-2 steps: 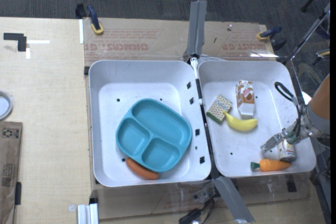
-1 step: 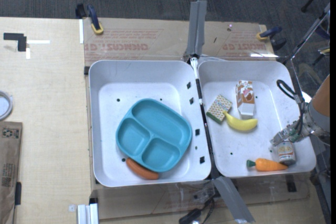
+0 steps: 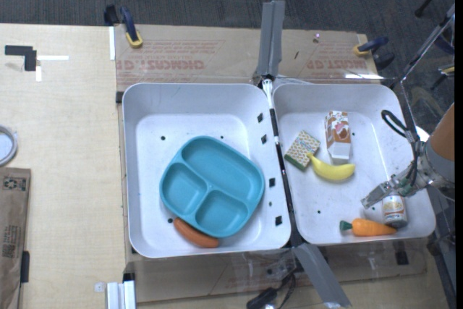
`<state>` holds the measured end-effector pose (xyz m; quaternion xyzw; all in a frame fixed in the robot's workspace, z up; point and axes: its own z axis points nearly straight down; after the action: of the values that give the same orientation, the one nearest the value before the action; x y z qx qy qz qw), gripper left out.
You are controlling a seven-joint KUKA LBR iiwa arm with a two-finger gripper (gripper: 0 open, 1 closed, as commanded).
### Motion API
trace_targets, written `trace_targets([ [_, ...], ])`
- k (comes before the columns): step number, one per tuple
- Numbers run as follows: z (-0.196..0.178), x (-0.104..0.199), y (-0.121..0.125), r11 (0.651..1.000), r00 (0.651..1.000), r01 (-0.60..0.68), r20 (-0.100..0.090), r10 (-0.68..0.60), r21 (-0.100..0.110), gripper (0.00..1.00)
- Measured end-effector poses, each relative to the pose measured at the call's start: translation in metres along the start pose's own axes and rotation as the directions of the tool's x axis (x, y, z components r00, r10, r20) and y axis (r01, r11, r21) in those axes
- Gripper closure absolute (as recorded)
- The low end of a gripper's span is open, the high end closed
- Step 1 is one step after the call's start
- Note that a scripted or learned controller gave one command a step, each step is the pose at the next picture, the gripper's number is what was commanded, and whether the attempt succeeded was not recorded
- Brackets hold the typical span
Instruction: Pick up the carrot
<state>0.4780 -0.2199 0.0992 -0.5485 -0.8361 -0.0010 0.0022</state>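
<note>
1. My claw looks like shiny grey metal.
2. The carrot looks like smooth orange plastic.
3. The banana is smooth and a bit shiny.
4. The blue plate looks like smooth plastic.
5. The two bins are white, smooth plastic.
6. The bench looks like pale, matt wood.
7. The small can has a shiny metal top.

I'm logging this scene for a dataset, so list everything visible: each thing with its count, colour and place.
bins: 2, white, side by side on the bench
plate: 1, blue, three sections, left bin
sausage: 1, orange-red, left bin, partly under the plate
carrot: 1, orange, right bin, near edge
banana: 1, yellow, right bin
carton: 1, white and brown, right bin
sponge: 1, green-yellow, right bin
can: 1, right bin, beside the carrot
clamps: 2, blue-yellow, far edge
gripper: 1, metal, above the can
</note>
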Motion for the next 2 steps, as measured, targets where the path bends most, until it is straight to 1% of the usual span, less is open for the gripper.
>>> trace_targets([
  [1,0.0081,0.0394,0.0168,0.944,0.944,0.330,0.003,-0.330,0.001,0.00],
  [2,-0.0008,0.0388,0.0176,0.945,0.945,0.326,0.005,-0.326,-0.001,1.00],
])
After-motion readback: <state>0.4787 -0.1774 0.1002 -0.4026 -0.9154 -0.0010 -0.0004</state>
